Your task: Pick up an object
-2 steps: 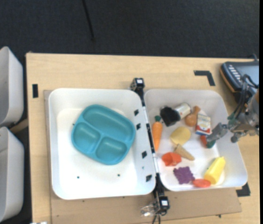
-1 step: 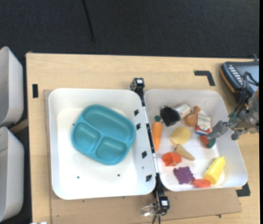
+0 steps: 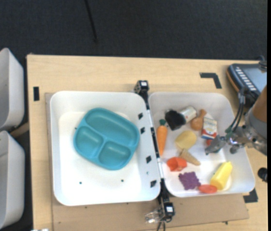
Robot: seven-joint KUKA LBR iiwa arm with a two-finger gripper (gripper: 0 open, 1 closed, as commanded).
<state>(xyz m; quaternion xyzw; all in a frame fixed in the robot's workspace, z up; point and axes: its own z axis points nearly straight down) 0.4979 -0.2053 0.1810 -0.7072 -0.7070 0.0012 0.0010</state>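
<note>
Left shallow white bin (image 3: 63, 186): one teal compartmented plastic plate (image 3: 106, 138). Right shallow white bin (image 3: 243, 179): orange toy carrot (image 3: 161, 137), black object (image 3: 174, 119), yellow bottle (image 3: 221, 175), purple piece (image 3: 189, 180), pale yellow wedge (image 3: 185, 139), red piece (image 3: 176, 164). Pincer (image 3: 218, 144) low over right bin's right side, near the yellow bottle; finger state cannot be told.

A: The plate (image 3: 106, 138) is teal, the bins (image 3: 58, 177) white.

B: The carrot (image 3: 161, 138) is orange, the grapes (image 3: 189, 180) purple, the bottle (image 3: 221, 175) yellow.

A: At twelve o'clock of the carrot, a black lump (image 3: 174, 119).
</note>
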